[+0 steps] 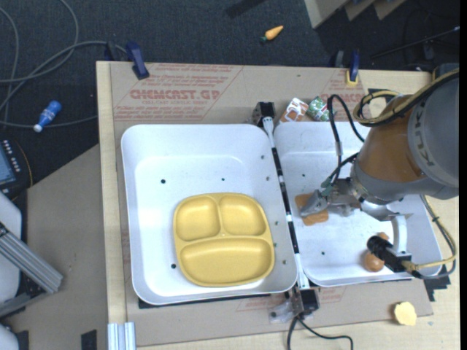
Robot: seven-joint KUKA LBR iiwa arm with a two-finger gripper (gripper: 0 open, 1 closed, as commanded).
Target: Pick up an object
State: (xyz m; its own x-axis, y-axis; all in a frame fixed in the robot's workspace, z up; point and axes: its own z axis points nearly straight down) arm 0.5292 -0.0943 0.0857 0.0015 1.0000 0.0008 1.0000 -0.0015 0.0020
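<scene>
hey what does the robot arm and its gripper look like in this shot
The arm is a thick, rounded grey body with a wide orange band above the wrist. Black cables loop along it. The gripper is a small grey metal assembly, too small to make out finer detail.

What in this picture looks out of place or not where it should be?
Several small things lie outside the bins: a yellow piece on the bench by the right bin's near corner, an orange piece and a blue bottle on the floor. Some packets sit behind the right bin.
</scene>
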